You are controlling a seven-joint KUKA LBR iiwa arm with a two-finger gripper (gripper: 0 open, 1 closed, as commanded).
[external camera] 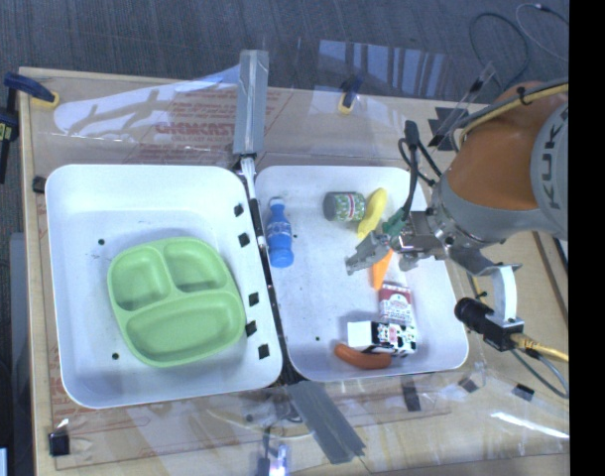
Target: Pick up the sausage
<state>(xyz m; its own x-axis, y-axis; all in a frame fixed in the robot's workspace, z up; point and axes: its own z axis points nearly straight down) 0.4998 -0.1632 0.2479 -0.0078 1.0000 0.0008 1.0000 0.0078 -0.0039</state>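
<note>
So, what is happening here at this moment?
A grey and orange robot arm reaches over the right bin, its gripper hovering near a banana and a carrot. The sausage it should pick up lies untouched at the bin's near edge. A green divided plate sits in the left bin.

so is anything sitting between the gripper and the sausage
Yes. The gripper hovers over the carrot, and the small carton lies between it and the sausage, touching the sausage's upper side.
</note>
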